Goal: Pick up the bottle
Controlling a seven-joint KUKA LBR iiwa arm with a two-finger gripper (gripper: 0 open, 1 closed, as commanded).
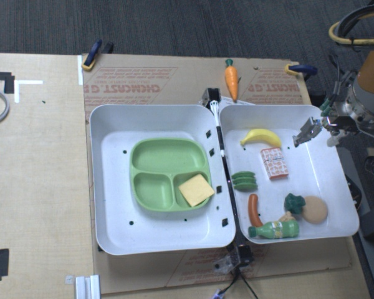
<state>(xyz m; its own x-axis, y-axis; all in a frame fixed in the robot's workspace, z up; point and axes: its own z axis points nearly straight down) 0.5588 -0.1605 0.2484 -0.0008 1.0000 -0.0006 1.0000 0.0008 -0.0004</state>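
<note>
Green bottle (274,230) lies in the right bin (336,167).

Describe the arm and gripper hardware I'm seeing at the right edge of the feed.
The arm is grey metal with an orange band above the wrist. Looped yellow and black cables hang over it. The gripper is a small dark-grey metal assembly with thin fingers, with a speck of green near its base.

banana (260,137), carrot (230,78), green tray (169,174), cheese (196,190)
</note>
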